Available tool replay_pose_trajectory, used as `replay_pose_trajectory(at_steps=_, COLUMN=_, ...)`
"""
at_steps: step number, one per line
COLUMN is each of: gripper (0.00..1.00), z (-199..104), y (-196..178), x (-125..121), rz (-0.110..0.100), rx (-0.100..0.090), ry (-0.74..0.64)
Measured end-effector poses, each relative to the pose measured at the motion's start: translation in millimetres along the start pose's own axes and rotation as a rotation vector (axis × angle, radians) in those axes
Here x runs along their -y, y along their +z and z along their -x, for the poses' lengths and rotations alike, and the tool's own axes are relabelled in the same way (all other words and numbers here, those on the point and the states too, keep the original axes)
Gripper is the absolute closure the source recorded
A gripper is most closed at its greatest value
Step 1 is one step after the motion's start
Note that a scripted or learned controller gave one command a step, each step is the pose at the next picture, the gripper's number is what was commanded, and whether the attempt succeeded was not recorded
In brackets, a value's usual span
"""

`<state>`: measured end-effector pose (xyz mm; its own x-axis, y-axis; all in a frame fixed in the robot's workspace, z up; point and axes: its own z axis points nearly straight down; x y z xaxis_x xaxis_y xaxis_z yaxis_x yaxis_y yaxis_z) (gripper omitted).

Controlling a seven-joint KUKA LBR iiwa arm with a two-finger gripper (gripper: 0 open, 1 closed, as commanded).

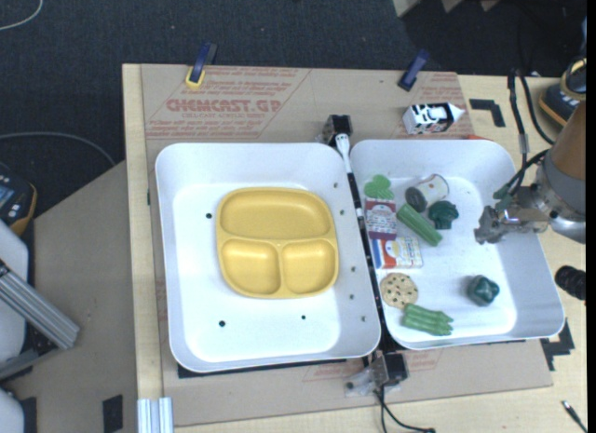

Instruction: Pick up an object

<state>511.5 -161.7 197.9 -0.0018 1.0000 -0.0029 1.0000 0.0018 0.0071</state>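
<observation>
The right bin (507, 321) holds several small toys: a green leaf piece (377, 186), a grey-brown cylinder (427, 191), a dark green broccoli (443, 213), a green pickle (418, 224), two flat snack packets (381, 218) (399, 253), a cookie (399, 289), green beans (426, 319) and a dark green lump (482, 289). My gripper (491, 229) hangs over the bin's right side, right of the broccoli and above the lump. I see nothing between its fingers.
The left bin (186, 310) carries a yellow divided plate (277, 241). A black-and-white toy (433, 117) lies on the board behind the right bin. Clamps sit at the board's back edge. The arm enters from the right.
</observation>
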Motion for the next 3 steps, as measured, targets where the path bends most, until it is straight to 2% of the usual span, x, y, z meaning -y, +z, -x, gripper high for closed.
replay_pose_trajectory(at_steps=1, gripper=1.0, z=0.2, y=-28.6, x=-1.4, rz=-0.002, rx=0.0, ry=0.0)
replay_pose_trajectory(at_steps=2, gripper=1.0, z=-48.8, y=-20.4, x=-36.8, rz=-0.003, rx=-0.002, ry=-0.004)
replay_pose_trajectory(at_steps=3, gripper=1.0, z=-97.9, y=-28.2, x=-73.4, rz=-0.002, rx=-0.002, ry=-0.003)
